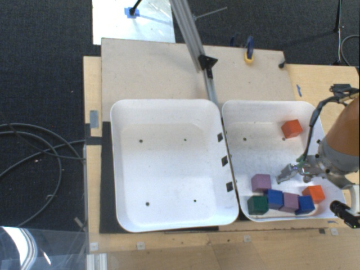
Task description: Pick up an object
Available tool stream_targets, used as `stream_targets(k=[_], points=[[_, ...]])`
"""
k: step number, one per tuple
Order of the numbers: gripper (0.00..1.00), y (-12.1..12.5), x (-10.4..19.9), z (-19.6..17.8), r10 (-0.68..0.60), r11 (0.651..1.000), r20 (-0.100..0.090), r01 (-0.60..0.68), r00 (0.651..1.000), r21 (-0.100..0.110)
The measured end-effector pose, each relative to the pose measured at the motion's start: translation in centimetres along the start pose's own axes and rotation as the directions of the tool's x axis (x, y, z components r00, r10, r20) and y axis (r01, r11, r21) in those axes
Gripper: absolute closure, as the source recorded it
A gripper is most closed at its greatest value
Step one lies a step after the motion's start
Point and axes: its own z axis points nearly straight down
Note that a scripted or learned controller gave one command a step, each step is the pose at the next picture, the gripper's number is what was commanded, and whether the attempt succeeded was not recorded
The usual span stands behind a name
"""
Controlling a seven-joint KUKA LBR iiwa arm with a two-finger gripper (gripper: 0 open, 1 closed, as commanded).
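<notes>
The end effector [288, 172] hovers low in the right bin [247, 114], just above the purple cube [261, 183]; I cannot tell how wide it is open. The cube looks light and stiff, best pinched on two flat opposite sides

Black cables [34, 151] on dark carpet [45, 49], yellow clamp [248, 55] at the board's [169, 72] far edge.

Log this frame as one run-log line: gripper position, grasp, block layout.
gripper: over right bin, above purple block | grasp: none seen | cluster: green, blue, purple, orange blocks at near edge | lone orange block at far side
</notes>
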Motion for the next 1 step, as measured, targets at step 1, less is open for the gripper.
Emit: stream_targets(k=[1], points=[[1.00,0.57,0.02,-1.54,-0.006,1.000,0.005,0.006,1.000,-0.014]])
